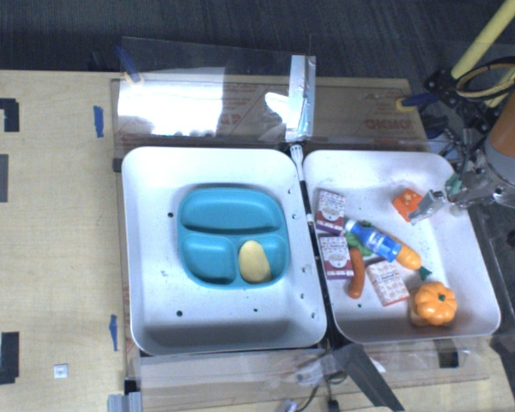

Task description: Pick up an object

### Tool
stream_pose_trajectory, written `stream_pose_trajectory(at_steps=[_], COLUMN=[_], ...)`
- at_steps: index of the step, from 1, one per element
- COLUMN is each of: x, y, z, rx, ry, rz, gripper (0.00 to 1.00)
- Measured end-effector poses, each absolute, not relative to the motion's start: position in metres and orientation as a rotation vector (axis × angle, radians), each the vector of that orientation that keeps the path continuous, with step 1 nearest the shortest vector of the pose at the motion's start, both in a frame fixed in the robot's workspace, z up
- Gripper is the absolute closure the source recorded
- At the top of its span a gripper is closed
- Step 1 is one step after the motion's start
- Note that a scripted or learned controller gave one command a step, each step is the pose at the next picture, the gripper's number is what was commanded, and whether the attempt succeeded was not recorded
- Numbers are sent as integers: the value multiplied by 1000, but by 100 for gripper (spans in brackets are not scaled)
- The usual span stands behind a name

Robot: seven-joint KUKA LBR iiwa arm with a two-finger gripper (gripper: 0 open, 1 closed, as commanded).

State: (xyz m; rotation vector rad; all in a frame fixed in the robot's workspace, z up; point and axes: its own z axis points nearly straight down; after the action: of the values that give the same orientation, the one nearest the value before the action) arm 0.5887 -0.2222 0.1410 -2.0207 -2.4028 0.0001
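Pincer point(431, 204) hangs over right bin point(481, 256); can't tell if open or closed. Orange block point(406, 204) just left of it (almost touching). Risk: tips nudge block away, grip closes on air.

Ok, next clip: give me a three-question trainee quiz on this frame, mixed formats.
1. True or false: the yellow potato-like item lies in a compartment of the blue divided tray in the left bin.
2. Multiple choice: which object sits closest to the gripper? A) toy pumpkin B) small orange block C) toy hot dog
3. Fill in: the blue and white bottle lies in the ____ bin.

Key: 1 true; 2 B; 3 right.
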Motion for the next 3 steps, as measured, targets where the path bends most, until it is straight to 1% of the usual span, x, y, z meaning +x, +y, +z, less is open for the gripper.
stream_pose_trajectory(at_steps=[1,2,3], x=[549,537,498], y=[-196,-142,-120], z=[86,87,88], rx=[-1987,-1921,-1860], ry=[-2439,-2491,-2541], rz=[-1,-4,-5], gripper=[0,0,0])
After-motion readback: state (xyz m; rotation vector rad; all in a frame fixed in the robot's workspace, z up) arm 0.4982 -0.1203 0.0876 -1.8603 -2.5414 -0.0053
